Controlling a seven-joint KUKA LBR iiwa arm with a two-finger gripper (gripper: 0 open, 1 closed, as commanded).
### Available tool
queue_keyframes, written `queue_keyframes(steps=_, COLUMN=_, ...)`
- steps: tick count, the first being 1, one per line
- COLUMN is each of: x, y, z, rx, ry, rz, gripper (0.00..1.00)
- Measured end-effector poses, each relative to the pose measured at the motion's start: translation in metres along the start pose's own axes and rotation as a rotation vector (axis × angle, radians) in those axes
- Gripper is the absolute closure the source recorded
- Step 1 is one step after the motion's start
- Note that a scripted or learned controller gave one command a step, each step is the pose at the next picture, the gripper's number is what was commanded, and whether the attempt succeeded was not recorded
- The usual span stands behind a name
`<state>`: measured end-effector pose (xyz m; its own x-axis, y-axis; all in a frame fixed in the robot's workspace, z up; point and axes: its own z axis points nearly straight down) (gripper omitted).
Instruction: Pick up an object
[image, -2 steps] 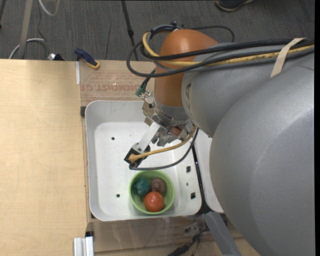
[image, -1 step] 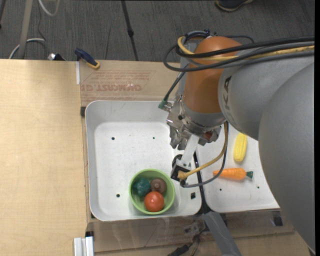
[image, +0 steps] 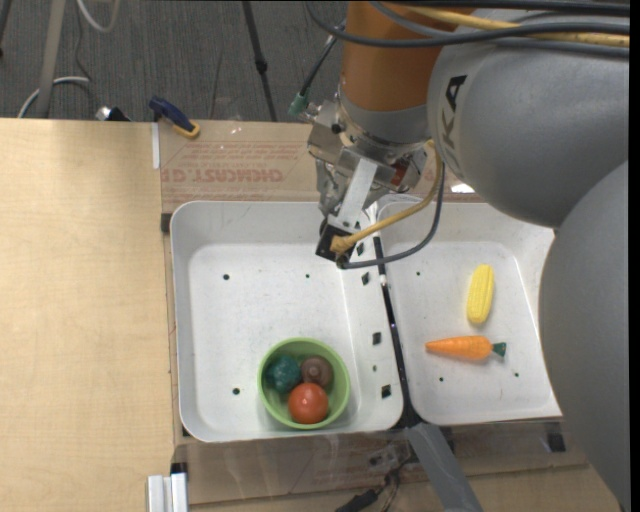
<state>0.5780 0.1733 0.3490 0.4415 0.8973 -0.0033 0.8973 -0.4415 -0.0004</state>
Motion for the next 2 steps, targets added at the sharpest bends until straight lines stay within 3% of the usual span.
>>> queue_keyframes(steps=1, x=0.007, y=0.012, z=0.009, rx=0.001, ry=-0.001, rz=-0.404, gripper=1.00)
queue_keyframes(steps=2, x=-0.008, y=0.084, z=0.071, rx=0.002, ry=-0.001, rz=-0.482, gripper=1.00)
